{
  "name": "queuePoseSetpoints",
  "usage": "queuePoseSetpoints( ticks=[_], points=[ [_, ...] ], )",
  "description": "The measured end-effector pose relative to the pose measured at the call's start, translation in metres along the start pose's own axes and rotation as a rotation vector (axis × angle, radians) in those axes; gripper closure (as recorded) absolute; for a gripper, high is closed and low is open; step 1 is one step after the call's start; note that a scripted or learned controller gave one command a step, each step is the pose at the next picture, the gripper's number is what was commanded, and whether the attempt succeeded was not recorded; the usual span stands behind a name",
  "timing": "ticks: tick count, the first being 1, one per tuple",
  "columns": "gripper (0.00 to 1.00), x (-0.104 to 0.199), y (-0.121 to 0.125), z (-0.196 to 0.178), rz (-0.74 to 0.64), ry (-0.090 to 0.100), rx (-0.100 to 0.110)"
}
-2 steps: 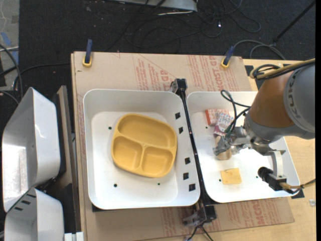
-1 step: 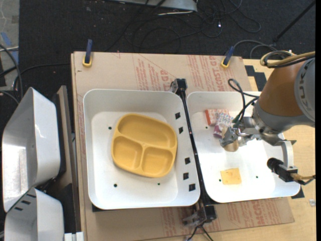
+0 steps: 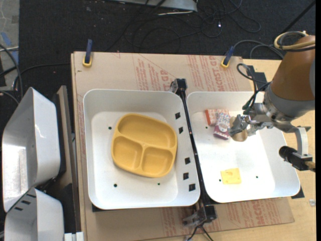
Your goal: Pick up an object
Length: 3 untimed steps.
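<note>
White plastic, two shallow bins side by side on the cardboard-topped bench (image 3: 150, 67). One yellow divided plate (image 3: 144, 145), three compartments, lies flat in the left bin (image 3: 95, 149), slightly turned. Grey and orange, the arm (image 3: 293, 79) comes in over the right bin (image 3: 281, 185), its upper part cut off at the frame edge. In that bin I count two things: a pink and white packet (image 3: 218, 119) near the back left, crumpled, its print too small to read, and one flat yellow square (image 3: 230, 176) near the front, well apart from it. At the packet's right edge sits the gripper (image 3: 238, 129); whether it's grasping anything, I can't tell from here
</note>
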<state>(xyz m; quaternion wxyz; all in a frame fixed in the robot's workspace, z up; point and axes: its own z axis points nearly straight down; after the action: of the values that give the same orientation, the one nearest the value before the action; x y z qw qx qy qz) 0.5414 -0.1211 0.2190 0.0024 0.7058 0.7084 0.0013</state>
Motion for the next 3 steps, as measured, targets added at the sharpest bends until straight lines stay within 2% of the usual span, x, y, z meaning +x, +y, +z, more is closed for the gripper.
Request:
queuePoseSetpoints(
  ticks=[1, 3],
  points=[
    [1.0, 0.0, 0.002, -0.052, -0.001, 0.0, 0.0],
    [1.0, 0.098, 0.037, -0.055, -0.005, 0.002, 0.003]
  ],
)
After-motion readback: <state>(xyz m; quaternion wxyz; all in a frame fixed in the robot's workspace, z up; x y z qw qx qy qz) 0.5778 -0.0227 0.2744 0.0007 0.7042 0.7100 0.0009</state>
